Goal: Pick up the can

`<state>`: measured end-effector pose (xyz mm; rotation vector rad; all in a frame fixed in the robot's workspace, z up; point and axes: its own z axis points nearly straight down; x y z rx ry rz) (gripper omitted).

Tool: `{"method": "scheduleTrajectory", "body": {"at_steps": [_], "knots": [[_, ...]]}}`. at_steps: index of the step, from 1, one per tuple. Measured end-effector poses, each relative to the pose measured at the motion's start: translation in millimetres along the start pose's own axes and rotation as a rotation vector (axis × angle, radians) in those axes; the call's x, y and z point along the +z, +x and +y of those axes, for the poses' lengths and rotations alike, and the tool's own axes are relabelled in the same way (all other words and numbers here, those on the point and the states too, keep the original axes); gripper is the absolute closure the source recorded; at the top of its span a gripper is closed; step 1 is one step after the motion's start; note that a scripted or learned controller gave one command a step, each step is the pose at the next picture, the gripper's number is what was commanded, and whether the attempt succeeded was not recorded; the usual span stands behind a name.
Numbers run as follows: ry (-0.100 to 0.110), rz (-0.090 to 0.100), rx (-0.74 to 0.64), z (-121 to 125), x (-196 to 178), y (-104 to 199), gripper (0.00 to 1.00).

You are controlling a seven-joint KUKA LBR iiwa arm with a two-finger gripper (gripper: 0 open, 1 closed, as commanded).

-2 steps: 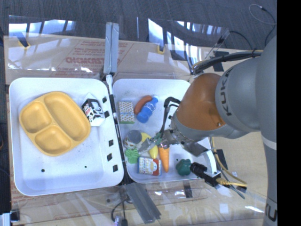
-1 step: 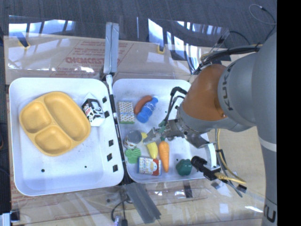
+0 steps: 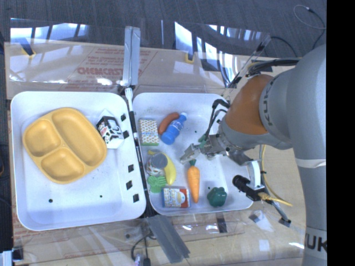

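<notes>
Where the bench (image 3: 66,234) comes nearest the camera, crinkled clear plastic film lies over its pale wood. Just beyond, along the front wall of the right bin (image 3: 244,206), a white shallow tray with rounded corners, lie a small boxy carton with a red label (image 3: 176,197) and a lumpy, glossy green pepper (image 3: 217,196). A tapered orange carrot (image 3: 193,180) with a green stub points away between them. To the left of the carrot sit a curved smooth yellow fruit (image 3: 170,173) and a bright green piece (image 3: 156,183). The can (image 3: 157,162) is touching them from behind, close to the bin's left wall, its round grey metal end turned upward. The end effector (image 3: 194,151) hovers just above the carrot's top, to the right of the can and apart from it; whether it is open or closed cannot be told, and nothing is seen held in it. The grey arm (image 3: 299,110) with its orange band fills the right side. Farther back in the same bin lie a blue plastic bottle (image 3: 173,129), a rounded red-orange sausage shape (image 3: 168,122) beside it, and a flat checked packet (image 3: 148,131). The left bin (image 3: 72,209) holds a moulded yellow three-compartment plate (image 3: 64,144), with a black-and-white carton (image 3: 111,129) at its right edge.
</notes>
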<state>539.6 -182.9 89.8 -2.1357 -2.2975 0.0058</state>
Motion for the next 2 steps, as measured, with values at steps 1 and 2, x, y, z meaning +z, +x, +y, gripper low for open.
{"method": "scheduleTrajectory", "body": {"at_steps": [1,2], "knots": [[-0.003,0.0,0.006,32.1,-1.5,-27.9,0.0],[-0.003,0.0,0.026,82.7,-2.1,-32.4,0.0]]}}
